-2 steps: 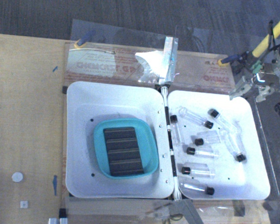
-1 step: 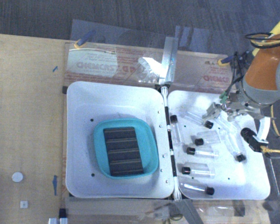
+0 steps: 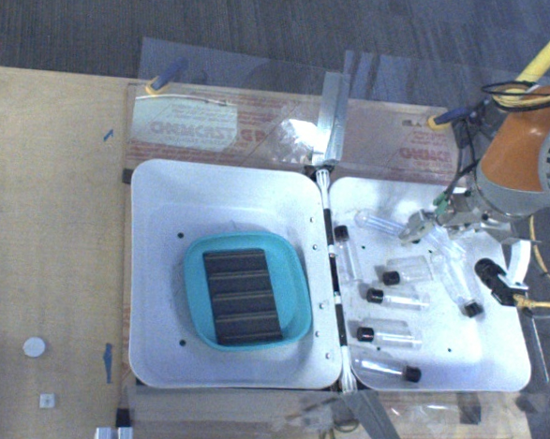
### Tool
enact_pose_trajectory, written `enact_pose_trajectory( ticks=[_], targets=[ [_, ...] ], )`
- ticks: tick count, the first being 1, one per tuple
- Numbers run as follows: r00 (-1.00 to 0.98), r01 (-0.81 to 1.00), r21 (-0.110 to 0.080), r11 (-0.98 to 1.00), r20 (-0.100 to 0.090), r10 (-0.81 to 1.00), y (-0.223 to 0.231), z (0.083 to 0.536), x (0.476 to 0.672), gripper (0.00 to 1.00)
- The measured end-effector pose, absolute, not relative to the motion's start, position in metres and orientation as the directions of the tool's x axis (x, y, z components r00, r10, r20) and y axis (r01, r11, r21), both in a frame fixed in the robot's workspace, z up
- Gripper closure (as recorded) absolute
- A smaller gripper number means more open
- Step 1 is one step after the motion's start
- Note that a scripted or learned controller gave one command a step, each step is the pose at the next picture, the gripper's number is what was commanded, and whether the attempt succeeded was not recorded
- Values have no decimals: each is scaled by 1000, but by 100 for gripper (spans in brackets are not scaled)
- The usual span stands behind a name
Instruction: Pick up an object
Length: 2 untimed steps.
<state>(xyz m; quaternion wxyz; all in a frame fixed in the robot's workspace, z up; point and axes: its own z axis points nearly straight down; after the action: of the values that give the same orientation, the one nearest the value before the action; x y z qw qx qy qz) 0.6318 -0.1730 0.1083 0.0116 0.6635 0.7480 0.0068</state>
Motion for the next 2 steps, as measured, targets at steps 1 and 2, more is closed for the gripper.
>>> enact_pose_trajectory(
  ticks=[1,2],
  targets=[
    [-130,991,29,130,0,992,-176,99,595,0],
    [-132,991,14,132,6,991,-212,91,643,0]
  ],
)
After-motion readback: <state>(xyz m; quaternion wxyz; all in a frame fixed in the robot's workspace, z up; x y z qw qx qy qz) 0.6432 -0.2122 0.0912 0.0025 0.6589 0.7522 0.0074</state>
